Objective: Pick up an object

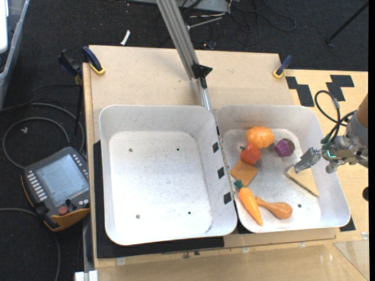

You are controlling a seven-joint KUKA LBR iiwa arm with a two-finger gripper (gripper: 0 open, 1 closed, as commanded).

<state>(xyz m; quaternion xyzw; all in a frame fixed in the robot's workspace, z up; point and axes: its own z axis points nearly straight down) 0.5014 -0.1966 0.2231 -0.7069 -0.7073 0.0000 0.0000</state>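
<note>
Left bin [117,157], bare white floor. Right bin [316,127]: carrot [250,205], tan wedge [244,172], red piece [251,154], orange fruit [259,137], purple piece [285,147], cheese wedge [304,180]. Gripper [319,160] over bin's right edge, fingers spread, nothing between.

Teach pendant [57,186] on floor left of bench — clamps [94,61] at bench corners.

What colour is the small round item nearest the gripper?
Purple item, clear in the camera view.
</note>
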